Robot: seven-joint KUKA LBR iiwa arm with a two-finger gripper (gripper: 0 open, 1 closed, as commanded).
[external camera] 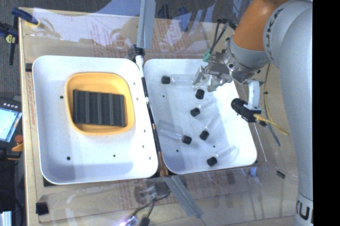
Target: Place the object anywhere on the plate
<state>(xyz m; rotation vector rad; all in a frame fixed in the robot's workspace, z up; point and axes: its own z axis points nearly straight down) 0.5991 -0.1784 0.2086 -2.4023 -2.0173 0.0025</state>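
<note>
Above the upper part of the right bin [241, 140], the gripper [208, 81] hangs over scattered clear tubes with black caps. One tube [200, 93] lies just below the fingertips; others lie lower in that bin. Whether the fingers are apart, together or clamped on anything cannot be told from this view. Left of the right bin, the left bin [48, 113] holds the yellow plate [98, 81] with a dark ribbed insert. No tube lies on the plate. Judged status: placement not done; pickup, transfer and release are left.
</note>
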